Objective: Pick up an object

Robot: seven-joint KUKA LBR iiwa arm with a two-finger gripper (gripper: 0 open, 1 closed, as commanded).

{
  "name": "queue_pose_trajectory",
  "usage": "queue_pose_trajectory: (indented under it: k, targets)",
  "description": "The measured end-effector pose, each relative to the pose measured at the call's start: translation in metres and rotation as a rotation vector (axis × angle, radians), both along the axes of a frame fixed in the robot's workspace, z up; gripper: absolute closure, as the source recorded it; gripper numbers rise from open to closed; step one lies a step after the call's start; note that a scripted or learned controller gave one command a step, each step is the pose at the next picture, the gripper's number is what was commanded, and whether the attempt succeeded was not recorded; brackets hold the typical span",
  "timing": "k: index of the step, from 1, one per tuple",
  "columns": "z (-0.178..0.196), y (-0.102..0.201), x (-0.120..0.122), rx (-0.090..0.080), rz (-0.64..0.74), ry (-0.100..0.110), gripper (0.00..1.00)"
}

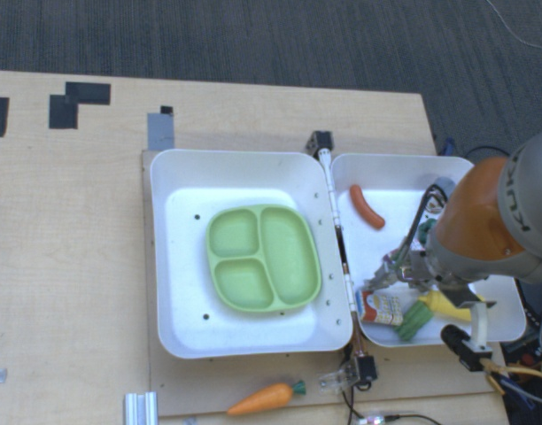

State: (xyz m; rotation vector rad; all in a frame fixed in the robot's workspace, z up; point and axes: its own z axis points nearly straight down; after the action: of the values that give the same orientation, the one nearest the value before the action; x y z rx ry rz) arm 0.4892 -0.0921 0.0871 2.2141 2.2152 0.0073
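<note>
Wooden surface (pixel 67 237) carrying two shallow white bins set edge to edge, so that each is within reach of the arm (pixel 497 211) entering from the right. The left bin (pixel 178 264) holds a green divided plate (pixel 263 258) lying flat near its centre, well clear of all four walls, with open floor on every side. The right bin (pixel 404 177) is the working area: the arm covers its right half, and its gripper (pixel 391 273) hangs low over the front left corner, where most of the items crowd together. There a printed packet (pixel 383 308), a green vegetable (pixel 414 320) and a yellow piece (pixel 448 305) lie touching or nearly so, close to the front wall, which leaves little room for approach. A small sausage (pixel 368 207) lies alone toward the back, with bare floor around it. Whether the fingers are spread or closed, or have hold of anything, cannot be told from this angle. A carrot (pixel 264 398) rests on the surface outside both bins, in front of the left one.
</note>
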Motion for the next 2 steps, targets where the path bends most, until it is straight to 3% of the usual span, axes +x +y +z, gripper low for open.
queue_pose_trajectory:
  k: [1,2]
  targets:
    - [0.0112,0.0006,0.002,0.0,0.002,-0.006,1.0]
    - [0.0111,0.0006,0.0019,0.0,0.002,-0.005,0.0]
